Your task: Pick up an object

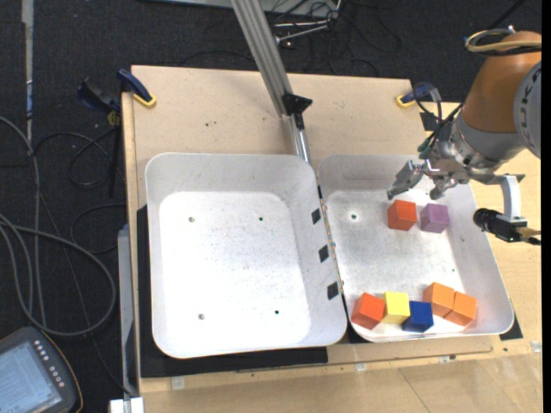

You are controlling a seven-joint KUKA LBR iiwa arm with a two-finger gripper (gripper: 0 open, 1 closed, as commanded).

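Observation:
My gripper (422, 185) hangs over the far part of the right bin (362, 248), its two fingers spread open with nothing between them. Just below it lie an orange-red cube (401, 215) and a purple cube (435, 217), side by side. The left finger points toward the orange-red cube, the right one toward the purple cube. Along the bin's near edge sit an orange cube (369, 309), a yellow cube (397, 305), a blue cube (420, 316) and two more orange cubes (451, 302).
The left bin (172, 231) stands beside the right one, joined at a dark hinge strip (325, 248). A slanted metal pole (263, 46) crosses the bench's far side. Clamps (138, 89) sit at the bench's far corners.

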